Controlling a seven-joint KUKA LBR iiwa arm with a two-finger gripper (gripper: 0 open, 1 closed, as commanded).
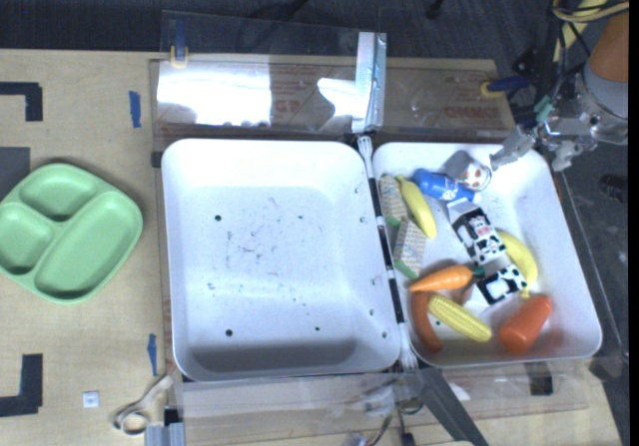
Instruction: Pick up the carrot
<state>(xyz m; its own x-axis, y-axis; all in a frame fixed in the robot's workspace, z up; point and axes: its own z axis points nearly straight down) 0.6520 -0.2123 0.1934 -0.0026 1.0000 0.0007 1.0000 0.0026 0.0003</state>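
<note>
The carrot [440,279] lies in the right bin [577,264], near its middle and toward the front, with its long axis running roughly left to right and tilted slightly upward to the right. A corn cob [459,317] lies just in front of the carrot, and a brown sausage-like piece [420,327] curves beneath the cob at the bin's front left. A black-and-white cow toy [489,252] lies just right of the carrot, touching or nearly touching its tip, and a yellow banana [520,256] sits beyond the cow toward the right wall. An orange-red pepper-like item [524,323] rests at the front right. Behind the carrot, a second banana [418,206] and a pale corn husk piece [396,224] lie along the divider, and a blue figure [445,183] lies toward the rear of the bin. The left bin [270,254] holds no visible objects. A green divided plate [66,230] sits on the bench well to the left of both bins. The arm [604,65] enters at the upper right, and the gripper [529,140] hangs above the rear right corner of the right bin, well apart from the carrot. Jaw state cannot be determined; nothing is seen between the fingers.
</note>
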